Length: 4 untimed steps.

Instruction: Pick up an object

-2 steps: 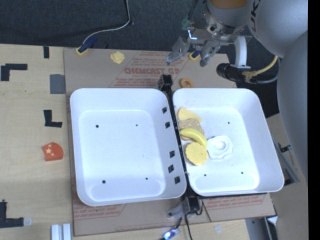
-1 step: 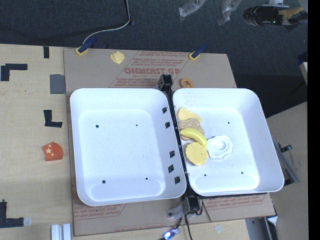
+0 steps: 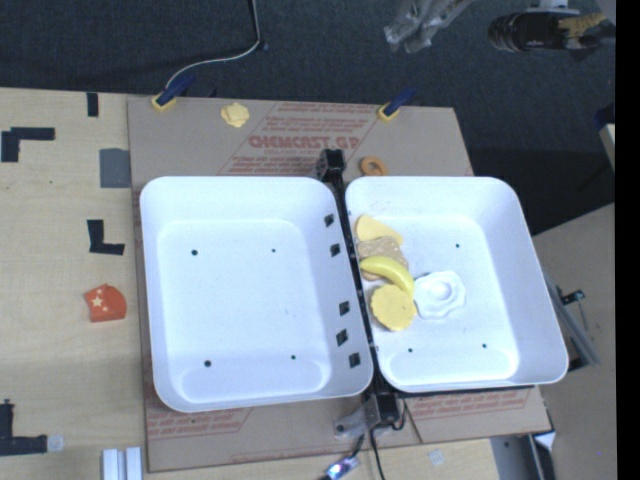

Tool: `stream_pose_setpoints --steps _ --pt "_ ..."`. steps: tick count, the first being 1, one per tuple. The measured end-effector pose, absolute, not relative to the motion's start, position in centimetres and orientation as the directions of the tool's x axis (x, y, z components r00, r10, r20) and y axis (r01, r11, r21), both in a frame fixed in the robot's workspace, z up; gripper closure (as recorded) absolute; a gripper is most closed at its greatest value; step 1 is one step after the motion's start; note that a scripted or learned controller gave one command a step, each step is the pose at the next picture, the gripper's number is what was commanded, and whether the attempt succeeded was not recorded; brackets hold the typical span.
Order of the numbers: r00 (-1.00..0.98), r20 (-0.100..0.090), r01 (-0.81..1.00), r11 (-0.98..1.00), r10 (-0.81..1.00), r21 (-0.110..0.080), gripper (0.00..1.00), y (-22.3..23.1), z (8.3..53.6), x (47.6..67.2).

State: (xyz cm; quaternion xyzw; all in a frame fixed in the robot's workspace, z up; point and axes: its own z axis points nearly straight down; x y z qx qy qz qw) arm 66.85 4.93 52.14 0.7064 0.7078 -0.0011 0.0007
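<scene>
The right bin (image 3: 505, 228) holds a cluster of toy food near its left wall: a tan slice (image 3: 374, 231), a yellow banana (image 3: 388, 271), a round yellow piece (image 3: 393, 308) and a white fried egg (image 3: 438, 294). My gripper (image 3: 413, 30) hangs high above the bench at the top of the camera view, beyond the bins' far edge and well away from the food. I see nothing between its fingers.
The left bin (image 3: 165, 218) stands beside the right one. Outside the bins lie a small yellow item (image 3: 235, 115) on the cardboard, a small orange ring (image 3: 371, 166) by the right bin's far edge, and a red piece (image 3: 106, 303) at the left. A cable (image 3: 225, 58) trails across the dark floor.
</scene>
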Motion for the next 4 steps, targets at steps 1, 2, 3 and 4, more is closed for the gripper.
stream_pose_setpoints --steps 1,2,3,4 --pt "-0.002 0.0 1.0 0.002 1.0 0.001 1.0 6.9 53.6 63.4" --pt "-0.008 0.002 1.0 0.008 1.0 -0.002 1.0 11.6 53.6 54.3" --pt "-0.005 0.001 1.0 0.005 1.0 -0.001 1.0 13.8 53.5 48.7" --pt "-0.006 0.0 1.0 0.006 1.0 -0.002 1.0 18.5 53.4 48.3"
